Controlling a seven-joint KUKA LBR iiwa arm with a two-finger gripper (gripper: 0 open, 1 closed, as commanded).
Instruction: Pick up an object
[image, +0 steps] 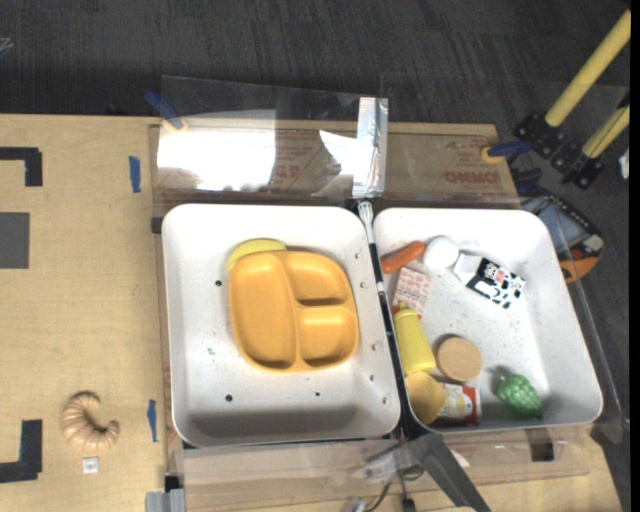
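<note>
Croissant (90, 420) on bench; cow-print box (497, 282) in rt bin (570, 300), label unreadable.

Yellow tray (293, 320), green toy (519, 393)

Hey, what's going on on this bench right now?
Nothing is being handled at this moment. The left bin holds a yellow divided tray. The right bin holds the small items: a yellow bottle, a carrot, a green toy, a black-and-white box and a can. A croissant lies on the bench, left of the bins.
</note>
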